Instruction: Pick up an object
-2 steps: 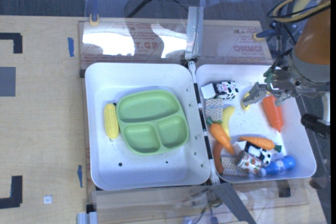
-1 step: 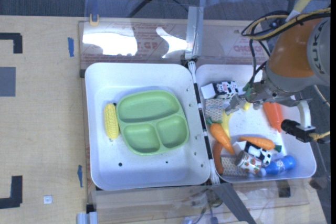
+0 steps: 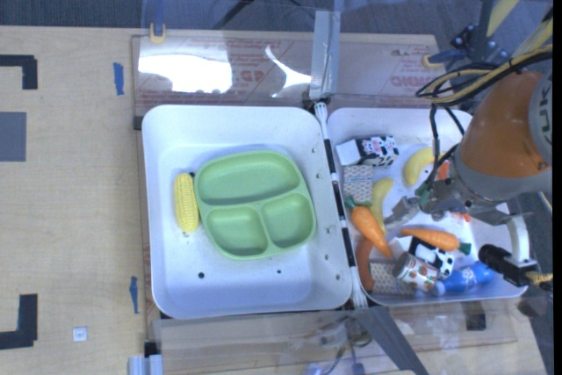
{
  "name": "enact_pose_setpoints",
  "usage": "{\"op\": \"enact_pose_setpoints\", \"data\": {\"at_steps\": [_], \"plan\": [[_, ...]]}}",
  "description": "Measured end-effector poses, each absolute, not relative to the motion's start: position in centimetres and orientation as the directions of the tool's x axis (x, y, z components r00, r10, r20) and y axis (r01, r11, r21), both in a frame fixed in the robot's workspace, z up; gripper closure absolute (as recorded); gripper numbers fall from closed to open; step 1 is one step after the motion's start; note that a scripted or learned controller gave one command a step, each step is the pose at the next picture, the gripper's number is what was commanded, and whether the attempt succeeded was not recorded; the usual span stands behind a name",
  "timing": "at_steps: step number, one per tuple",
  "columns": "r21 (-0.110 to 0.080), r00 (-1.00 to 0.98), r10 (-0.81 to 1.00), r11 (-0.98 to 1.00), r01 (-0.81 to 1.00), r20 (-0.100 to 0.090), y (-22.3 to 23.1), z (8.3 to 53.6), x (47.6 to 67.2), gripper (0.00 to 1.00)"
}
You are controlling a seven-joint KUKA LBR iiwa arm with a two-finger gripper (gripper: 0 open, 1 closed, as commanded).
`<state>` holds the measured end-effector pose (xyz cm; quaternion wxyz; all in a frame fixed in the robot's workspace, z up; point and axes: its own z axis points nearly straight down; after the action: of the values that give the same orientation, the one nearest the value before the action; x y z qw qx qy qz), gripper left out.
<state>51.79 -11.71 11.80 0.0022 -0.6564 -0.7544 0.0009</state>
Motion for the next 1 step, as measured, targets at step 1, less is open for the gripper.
{"op": "enact_pose_setpoints", "data": {"at_steps": [1], "plan": [[0.004, -0.290, 0.957, 0.290, 0.957, 0.001, -20.36, 8.59, 48.21, 0.00]]}}
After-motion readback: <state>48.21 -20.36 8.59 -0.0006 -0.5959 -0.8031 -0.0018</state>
